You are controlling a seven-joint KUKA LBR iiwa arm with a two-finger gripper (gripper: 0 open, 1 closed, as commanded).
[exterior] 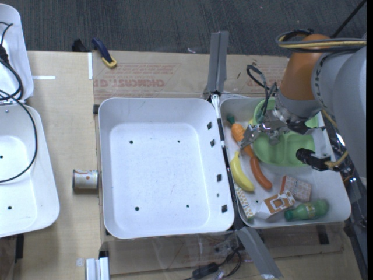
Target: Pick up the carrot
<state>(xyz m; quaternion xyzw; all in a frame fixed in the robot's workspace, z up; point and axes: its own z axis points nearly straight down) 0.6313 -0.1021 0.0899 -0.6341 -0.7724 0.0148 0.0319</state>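
Camera view. The carrot [237,132], a short orange piece with a green top, lies at the upper left of the right-hand bin [341,186], close against the wall that this bin shares with the left-hand bin [160,165]. The gripper [255,134] hangs just to its right, at centre right of the frame, in front of a green rounded item [285,147]; whether the fingers stand wide or narrow cannot be told, since they merge with the clutter behind them.

Handling, as judged: the carrot looks like a moulded play-food piece, hence light, stiff and smooth-skinned, so likely to slip under a shallow pinch. The best hold appears to be across its thick middle, with the fingers closing across the short axis; the tapered end offers less purchase.

Surface and room: the bin floor is smooth white plastic and would let the piece slide. Space is tight. The bin wall stands just left of the carrot, an orange sausage-like piece [260,173] lies just below it, and a banana [241,175] rests against the wall further down. A printed card [295,187] and a green bottle [305,211] occupy the lower right of the bin, well apart. The tabletop [64,80] fills the upper left.
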